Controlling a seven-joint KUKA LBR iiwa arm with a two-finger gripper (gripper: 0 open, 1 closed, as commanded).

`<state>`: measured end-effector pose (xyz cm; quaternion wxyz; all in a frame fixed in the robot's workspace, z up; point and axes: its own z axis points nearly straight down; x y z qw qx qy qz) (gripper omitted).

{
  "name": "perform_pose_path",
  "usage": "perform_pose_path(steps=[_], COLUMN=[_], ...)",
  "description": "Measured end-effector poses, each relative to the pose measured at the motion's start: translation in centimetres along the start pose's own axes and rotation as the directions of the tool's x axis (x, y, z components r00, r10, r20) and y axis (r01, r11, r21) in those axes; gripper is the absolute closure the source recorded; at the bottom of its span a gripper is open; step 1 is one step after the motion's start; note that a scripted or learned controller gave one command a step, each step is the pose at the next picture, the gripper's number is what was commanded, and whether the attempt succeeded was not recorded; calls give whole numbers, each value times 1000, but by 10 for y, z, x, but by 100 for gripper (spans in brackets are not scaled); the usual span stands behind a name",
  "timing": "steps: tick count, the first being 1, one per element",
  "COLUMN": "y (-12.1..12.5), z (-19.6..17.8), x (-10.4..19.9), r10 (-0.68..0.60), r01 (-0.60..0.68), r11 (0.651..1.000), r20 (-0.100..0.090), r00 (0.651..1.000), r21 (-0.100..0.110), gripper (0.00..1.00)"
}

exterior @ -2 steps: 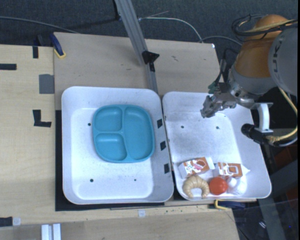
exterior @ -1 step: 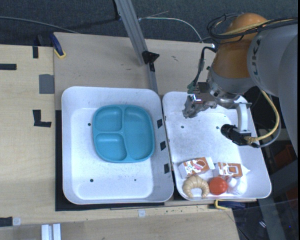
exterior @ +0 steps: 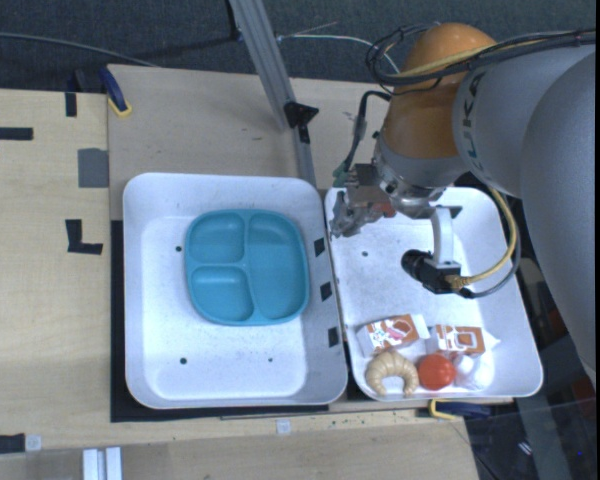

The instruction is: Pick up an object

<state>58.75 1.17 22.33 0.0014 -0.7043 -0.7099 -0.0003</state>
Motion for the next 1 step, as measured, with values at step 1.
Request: perform_pose_path(steps=[1], y=[-18], z=[-11], x=[54], r10=[0], r01=[0], r11=[1000], r20=[0], r00=[1000], r21=[1], gripper=[100])
